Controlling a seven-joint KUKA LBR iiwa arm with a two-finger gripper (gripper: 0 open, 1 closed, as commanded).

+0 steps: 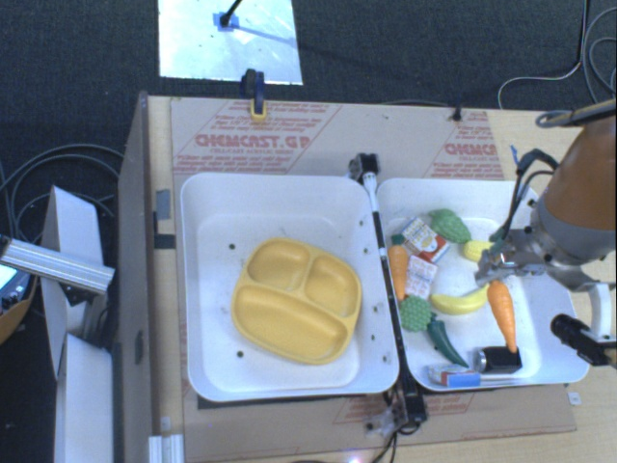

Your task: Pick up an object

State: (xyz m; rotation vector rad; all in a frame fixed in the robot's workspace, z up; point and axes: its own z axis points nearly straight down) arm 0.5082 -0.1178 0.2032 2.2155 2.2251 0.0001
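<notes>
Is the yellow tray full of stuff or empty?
Empty. The yellow plastic divided tray in the left white bin shows bare compartments; the toy food lies in the right white bin.

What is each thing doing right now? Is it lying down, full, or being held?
Yellow tray: lying flat in left bin, compartments bare.
Banana: lying in right bin.
Big carrot: lying beside the banana.
Small carrot: lying against right bin's left wall.
Gripper: over right bin.

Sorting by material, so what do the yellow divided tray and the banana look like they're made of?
The yellow tray looks like moulded plastic, matte, with smooth rounded compartments. The banana seems a plastic toy: uniform yellow, faintly glossy. Neither is certain from this view.
</notes>
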